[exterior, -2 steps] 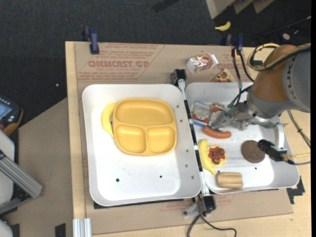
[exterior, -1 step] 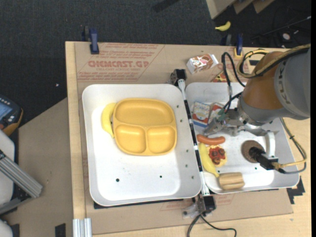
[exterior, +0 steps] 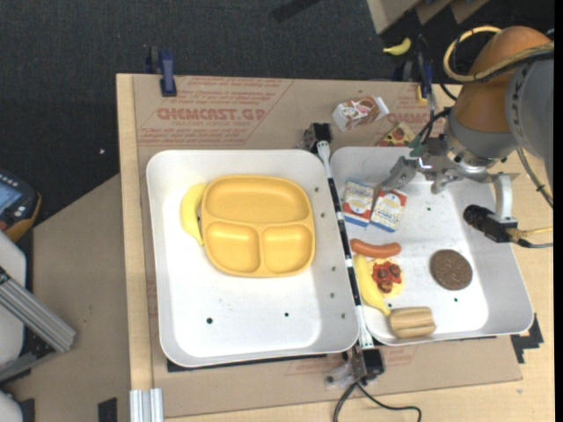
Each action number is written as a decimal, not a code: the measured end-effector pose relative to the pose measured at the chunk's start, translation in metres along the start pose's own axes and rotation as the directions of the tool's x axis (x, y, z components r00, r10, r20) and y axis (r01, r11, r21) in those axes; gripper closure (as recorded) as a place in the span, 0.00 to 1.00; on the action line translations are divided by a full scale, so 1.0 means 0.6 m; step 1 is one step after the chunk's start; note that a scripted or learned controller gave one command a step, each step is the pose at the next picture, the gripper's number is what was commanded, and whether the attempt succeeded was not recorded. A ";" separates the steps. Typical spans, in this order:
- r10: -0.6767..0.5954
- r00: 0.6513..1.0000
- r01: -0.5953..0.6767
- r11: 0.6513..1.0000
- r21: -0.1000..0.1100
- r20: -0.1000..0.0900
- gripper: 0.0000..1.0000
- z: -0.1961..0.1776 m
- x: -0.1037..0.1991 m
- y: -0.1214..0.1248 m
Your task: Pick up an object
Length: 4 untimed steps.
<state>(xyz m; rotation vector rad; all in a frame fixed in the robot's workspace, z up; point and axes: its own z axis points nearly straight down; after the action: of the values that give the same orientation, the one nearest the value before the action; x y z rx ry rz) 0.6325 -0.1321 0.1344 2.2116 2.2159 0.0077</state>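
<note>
Gripper point(exterior: 406, 167) above right bin's point(exterior: 501, 262) far edge, finger state unclear; small cartons point(exterior: 374, 206) just below-left; may clip bin wall.

You are looking down on a brown board point(exterior: 220, 104) stamped with red lettering, clamped at its far edge by a blue clamp point(exterior: 164, 67), with dark carpet point(exterior: 79, 25) beyond it. A small red-and-white carton point(exterior: 360, 112) lies on the board behind the bins. At your left edge sit a dark device point(exterior: 16, 202) and a ridged metal rail point(exterior: 35, 310)
</note>
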 end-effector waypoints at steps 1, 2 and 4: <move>0.012 1.000 -0.012 1.000 0.021 -0.005 0.00 0.087 -0.114 -0.157; 0.004 1.000 -0.004 1.000 0.017 -0.010 0.00 0.081 -0.144 -0.261; -0.003 1.000 0.003 1.000 0.012 -0.007 0.00 0.081 0.023 -0.165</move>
<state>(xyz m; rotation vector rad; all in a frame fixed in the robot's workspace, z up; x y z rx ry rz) 0.5342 -0.1185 0.0844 2.2170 2.2288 0.0022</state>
